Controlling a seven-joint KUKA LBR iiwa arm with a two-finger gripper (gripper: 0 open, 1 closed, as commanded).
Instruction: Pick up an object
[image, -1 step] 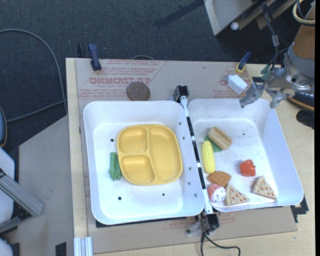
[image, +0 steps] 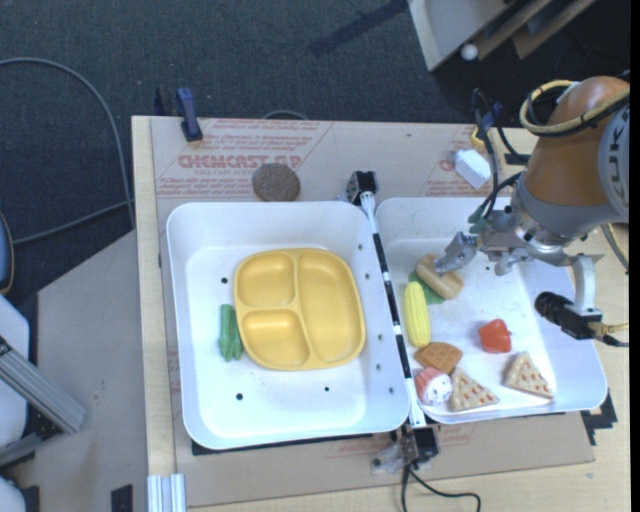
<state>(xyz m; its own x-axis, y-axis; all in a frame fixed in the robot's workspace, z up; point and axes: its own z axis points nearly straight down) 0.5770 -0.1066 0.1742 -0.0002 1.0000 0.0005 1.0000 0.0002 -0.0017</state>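
The grey two-finger pincer (image: 462, 252) hangs low in the right-hand white plastic bin (image: 590, 372), toward the worktop's far right corner, just beside the tan toy sandwich (image: 441, 280), presumably lining up a grasp; its spread cannot be told.

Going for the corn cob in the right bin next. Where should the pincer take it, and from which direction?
Grip the corn cob at mid-length, coming straight down from above. It lies flat, its long axis running along the divider, so close across its narrow width. The bin wall crowds its left side and a waffle piece sits at its near end, so the middle probably offers most room.
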